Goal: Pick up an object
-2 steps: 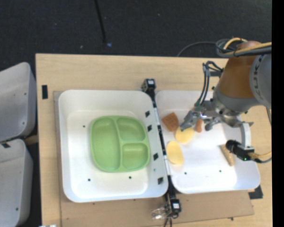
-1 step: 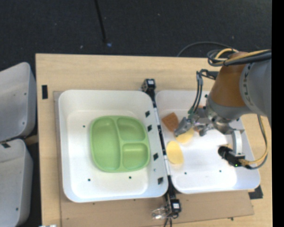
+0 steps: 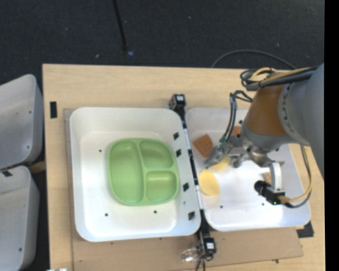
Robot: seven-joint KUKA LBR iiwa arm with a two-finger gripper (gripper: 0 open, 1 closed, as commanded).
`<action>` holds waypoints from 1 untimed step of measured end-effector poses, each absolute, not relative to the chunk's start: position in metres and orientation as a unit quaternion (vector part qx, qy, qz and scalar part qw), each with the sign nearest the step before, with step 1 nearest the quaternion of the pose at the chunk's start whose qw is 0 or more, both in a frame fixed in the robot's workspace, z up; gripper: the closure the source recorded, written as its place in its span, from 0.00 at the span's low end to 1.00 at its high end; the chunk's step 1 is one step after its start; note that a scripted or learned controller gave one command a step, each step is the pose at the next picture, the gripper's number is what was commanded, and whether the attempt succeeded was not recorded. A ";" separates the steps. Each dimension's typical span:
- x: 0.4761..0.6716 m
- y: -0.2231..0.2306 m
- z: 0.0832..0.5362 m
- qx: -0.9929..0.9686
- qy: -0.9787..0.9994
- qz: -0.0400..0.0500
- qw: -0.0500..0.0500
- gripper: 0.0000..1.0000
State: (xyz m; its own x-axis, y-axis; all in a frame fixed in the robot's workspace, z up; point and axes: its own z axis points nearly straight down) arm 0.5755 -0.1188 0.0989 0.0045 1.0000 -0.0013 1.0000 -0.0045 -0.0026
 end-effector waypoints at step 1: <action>0.577 -0.120 0.112 -0.711 -0.703 0.000 -0.001 1.00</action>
